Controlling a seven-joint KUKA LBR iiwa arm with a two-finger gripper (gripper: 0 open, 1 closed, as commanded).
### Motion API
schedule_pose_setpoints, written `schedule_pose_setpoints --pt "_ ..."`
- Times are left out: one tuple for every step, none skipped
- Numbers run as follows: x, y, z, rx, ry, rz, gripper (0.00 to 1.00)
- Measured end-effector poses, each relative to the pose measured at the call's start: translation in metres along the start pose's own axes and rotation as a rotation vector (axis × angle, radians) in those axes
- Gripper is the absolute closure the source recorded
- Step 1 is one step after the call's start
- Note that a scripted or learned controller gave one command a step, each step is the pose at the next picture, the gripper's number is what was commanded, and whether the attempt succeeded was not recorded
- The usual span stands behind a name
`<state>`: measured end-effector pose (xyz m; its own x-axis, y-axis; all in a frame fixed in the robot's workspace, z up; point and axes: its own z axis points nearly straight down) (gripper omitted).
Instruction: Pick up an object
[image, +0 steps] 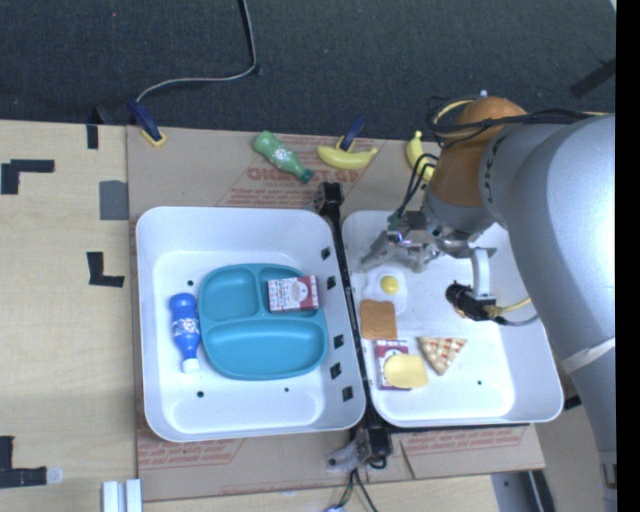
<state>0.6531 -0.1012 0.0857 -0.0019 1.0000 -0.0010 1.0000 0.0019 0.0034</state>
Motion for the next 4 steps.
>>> schedule_pose_setpoints --pt "0.006 -0.049 -0.001 0.001 -0.001 0.002 0.00" --pt "0.007 -0.024 0.000 0.000 0.000 0.001 0.00" --pt "0.001 -0.018 0.000 0.001 0.002 0.000 0.00" --pt "-0.001 -0.024 -0.001 -0.001 0.000 -0.001 0.00"
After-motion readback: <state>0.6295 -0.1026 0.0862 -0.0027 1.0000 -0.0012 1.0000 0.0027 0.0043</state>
